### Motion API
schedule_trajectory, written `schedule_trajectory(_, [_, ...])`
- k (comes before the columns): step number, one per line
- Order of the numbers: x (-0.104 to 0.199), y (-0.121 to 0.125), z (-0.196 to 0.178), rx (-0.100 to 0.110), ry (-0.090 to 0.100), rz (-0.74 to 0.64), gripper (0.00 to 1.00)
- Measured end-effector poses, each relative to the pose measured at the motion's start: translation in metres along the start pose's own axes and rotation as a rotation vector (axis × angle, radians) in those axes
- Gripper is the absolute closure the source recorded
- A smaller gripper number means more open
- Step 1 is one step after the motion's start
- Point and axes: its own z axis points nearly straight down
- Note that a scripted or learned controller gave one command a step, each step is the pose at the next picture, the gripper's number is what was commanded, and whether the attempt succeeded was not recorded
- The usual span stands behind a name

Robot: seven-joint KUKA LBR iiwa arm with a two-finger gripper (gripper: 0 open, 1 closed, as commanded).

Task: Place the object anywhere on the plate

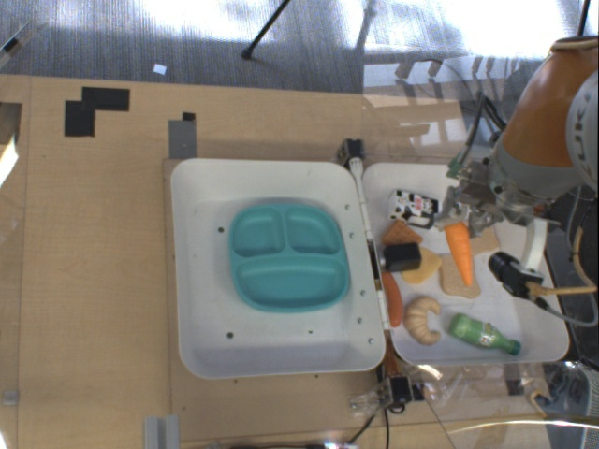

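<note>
1. Hanging over the right bin (552, 340), the grey arm with its orange band is reaching in from the 3 o'clock side of the view.
2. Its pincer (459, 221) is sitting at the top end of the carrot (458, 252), and the carrot is showing just below it, pointing down toward 6 o'clock; whether the fingers are apart or clamped on the carrot cannot be told from this slant.
3. The carrot is lying over a tan bread slice (464, 279), inside the right bin.
4. The teal plate (288, 255), split into three compartments, is resting in the middle of the left bin (201, 325), well apart from the carrot, toward 9 o'clock of it.
5. Other things are crowding the right bin: a black block (402, 255) at 9 o'clock of the carrot, a croissant (423, 319) toward 7 o'clock, a green bottle (483, 334) at 6 o'clock, and a red sausage (392, 298) along the bin's left wall.
6. Both bins are sitting side by side on the wooden worktop (84, 297).
</note>
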Motion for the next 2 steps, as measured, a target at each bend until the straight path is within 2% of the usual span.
schedule_trajectory(1, [0.056,-0.022,0.04,0.014,-0.006,0.307,1.0])
schedule_trajectory(2, [0.117,-0.047,0.026,0.01,-0.003,0.187,1.0])
